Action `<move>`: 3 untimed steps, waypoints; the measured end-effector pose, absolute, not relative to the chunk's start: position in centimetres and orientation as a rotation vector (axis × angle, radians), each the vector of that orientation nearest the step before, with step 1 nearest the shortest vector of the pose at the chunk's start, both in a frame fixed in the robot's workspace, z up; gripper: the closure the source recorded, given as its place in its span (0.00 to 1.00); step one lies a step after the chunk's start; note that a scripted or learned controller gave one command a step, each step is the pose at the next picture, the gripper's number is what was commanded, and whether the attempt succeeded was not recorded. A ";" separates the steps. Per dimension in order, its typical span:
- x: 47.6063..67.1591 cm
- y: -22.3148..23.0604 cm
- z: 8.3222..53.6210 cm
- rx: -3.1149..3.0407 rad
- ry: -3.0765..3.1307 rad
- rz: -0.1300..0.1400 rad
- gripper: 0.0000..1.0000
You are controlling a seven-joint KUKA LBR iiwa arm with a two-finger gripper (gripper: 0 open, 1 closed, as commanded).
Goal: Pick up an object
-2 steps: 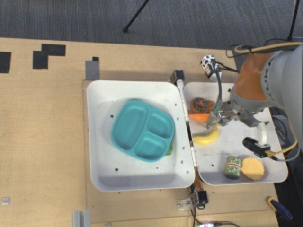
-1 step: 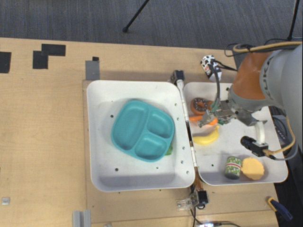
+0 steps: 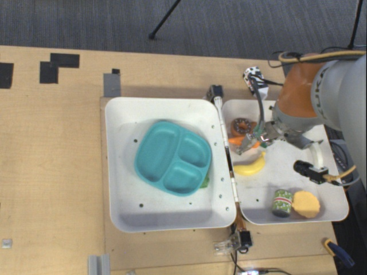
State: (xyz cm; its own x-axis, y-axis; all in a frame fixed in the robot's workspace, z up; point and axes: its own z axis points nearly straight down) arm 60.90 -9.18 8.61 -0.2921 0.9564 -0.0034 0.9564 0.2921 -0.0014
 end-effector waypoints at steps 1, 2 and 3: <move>60.8 -9.9 9.7 1.866 2.517 -0.021 1.00; 60.9 -9.3 9.6 1.864 2.522 -0.008 0.00; 61.0 -9.2 10.7 1.861 2.523 -0.006 1.00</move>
